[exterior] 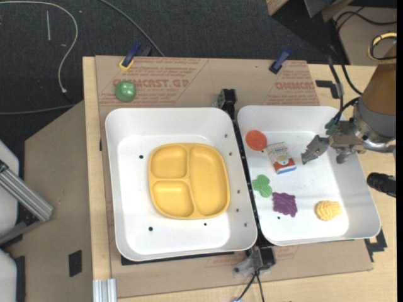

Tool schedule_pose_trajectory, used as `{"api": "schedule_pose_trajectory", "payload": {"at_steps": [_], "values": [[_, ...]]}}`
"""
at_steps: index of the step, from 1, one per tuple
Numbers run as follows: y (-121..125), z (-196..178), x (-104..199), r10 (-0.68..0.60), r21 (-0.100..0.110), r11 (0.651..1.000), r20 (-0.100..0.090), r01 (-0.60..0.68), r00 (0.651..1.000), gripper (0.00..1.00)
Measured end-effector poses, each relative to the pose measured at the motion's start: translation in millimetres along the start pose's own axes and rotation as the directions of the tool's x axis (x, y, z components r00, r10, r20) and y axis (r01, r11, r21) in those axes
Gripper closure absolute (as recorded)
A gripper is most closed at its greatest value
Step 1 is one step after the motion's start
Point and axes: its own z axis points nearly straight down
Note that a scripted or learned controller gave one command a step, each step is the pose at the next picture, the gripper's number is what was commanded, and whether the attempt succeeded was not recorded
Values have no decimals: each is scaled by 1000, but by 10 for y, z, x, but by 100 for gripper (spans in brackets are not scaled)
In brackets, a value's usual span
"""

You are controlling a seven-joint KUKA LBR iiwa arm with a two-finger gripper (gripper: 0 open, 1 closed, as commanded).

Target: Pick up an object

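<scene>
The right bin [352, 187] holds an orange round piece [255, 139], a small white and red box [281, 157], a green leafy toy [262, 185], a purple grape cluster [284, 203] and a yellow corn piece [327, 210]. My gripper [327, 153] hangs over the upper right part of this bin, to the right of the box. It is open and nothing sits between its fingers. One dark finger [312, 151] points left toward the box, a short gap away from it.
The left bin [126, 137] carries a yellow divided plate [189, 180]. A green ball [126, 91] lies on the cardboard behind the left bin. Blue clamps [280, 60] grip the board's far edge. Cables run past the bin's right side.
</scene>
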Motion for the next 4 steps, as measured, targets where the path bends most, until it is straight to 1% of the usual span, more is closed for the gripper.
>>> {"api": "schedule_pose_trajectory", "payload": {"at_steps": [1,2,3,4], "values": [[31,-69,4,-4,-13,1000,3,4,1000,0],[73,502,95,-4,-8,1000,1,4,1000,0],[117,929,99,-3,-10,1000,2,3,1000,0],[118,1144,107,-4,-10,1000,2,4,1000,0]]}}
